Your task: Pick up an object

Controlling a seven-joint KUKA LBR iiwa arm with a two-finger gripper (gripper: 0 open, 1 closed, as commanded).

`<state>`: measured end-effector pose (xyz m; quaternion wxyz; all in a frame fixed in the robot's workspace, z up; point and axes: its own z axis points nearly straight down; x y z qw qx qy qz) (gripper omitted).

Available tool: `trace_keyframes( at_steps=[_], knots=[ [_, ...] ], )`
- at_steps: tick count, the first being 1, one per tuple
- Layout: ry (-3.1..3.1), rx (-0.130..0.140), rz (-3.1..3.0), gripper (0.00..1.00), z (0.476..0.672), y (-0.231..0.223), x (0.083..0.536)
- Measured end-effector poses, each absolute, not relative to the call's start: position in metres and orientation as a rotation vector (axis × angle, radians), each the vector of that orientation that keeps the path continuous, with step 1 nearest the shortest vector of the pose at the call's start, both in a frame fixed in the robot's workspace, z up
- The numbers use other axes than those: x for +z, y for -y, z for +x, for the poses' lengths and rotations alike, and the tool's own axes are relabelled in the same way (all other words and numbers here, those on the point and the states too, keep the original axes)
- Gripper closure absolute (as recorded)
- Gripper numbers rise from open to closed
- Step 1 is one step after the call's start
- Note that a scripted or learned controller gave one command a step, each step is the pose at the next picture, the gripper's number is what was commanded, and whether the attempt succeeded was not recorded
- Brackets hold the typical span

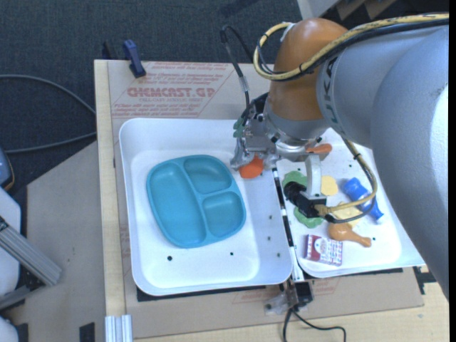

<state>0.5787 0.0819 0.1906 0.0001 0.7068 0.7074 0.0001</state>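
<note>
My gripper (246,159) hangs over the right side of the left bin (135,148), just past the upper right rim of the blue divided plate (196,199). A small orange object (251,168) sits at the fingertips, and the gripper is shut on it. The grey arm with its orange band comes in from the upper right and hides the back of the right bin (385,251).
The right bin holds a green object (308,218), a yellow piece (328,186), a blue object (356,189), an orange drumstick-shaped toy (348,234) and a red and white packet (323,249). A blue clip (133,57) lies at the bench's far left corner.
</note>
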Motion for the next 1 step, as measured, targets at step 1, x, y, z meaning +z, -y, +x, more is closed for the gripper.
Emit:
trace_keyframes(
  at_steps=[1],
  knots=[
    [-2.225, -0.003, 2.222, 1.0, 0.5219, -0.1132, 0.1872]
  ],
)
